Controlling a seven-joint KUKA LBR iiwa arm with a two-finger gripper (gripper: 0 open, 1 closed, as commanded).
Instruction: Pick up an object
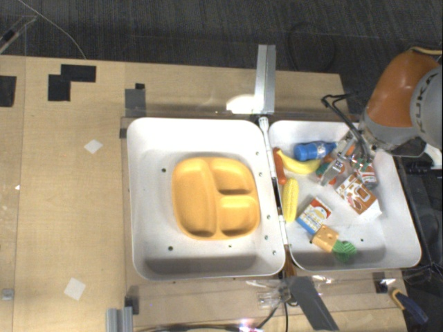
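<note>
Overhead, gripper (337, 166) over right bin (405, 247), jaw state unclear, beside red-brown printed packet (357, 192).

Arm (415, 95) cropped at right edge

Claw (337, 166) hovers beside banana (299, 164), right bin (398, 216).

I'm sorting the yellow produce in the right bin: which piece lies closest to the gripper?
The banana, curving just below the blue bottle, lies nearer the gripper. The corn cob stands lengthwise along the bin's left wall, farther off.
</note>
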